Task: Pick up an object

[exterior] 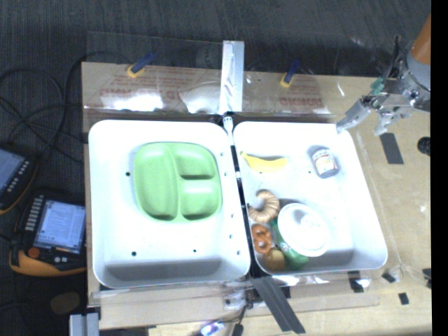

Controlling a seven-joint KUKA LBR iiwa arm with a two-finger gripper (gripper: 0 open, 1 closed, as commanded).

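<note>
In the right bin (364,208) lie a yellow banana (264,162), a small jar (323,162) with a grey lid, a glazed pastry (265,206), a pretzel (261,236), a green tub with a white lid (302,229) and a brown lump (274,259). My gripper (366,122) hangs above the bench just beyond that bin's far right corner, up and to the right of the jar. It stands open with nothing between its fingers.
The left bin (112,250) holds a green divided plate (176,180). A narrow wall (238,187) separates the two bins. Clear plastic sheeting with clips lies behind the bins. Handheld devices and cables sit on the floor at the left.
</note>
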